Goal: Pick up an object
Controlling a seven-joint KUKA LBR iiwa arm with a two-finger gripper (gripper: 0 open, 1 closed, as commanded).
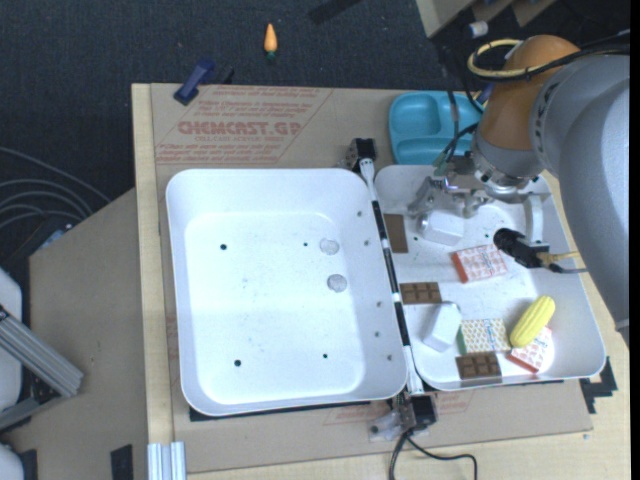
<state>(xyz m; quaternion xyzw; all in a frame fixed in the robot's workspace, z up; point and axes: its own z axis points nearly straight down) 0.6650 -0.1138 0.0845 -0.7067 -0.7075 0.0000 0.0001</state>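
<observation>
Tool (443, 208) hangs low in the right bin (590, 353) over a white block (441, 230); whether it grips, I cannot tell

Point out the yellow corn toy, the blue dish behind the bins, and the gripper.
yellow corn toy (532, 320): camera view, middle of the cob.
blue dish (420, 123): camera view, its inner floor.
gripper (445, 213): camera view, midway between the fingertips, above the right bin.

The grey arm (590, 138) is extended in from the right, its orange band (515, 108) bent downward, and the gripper (445, 208) is lowered with wrist tilted leftward.
</observation>
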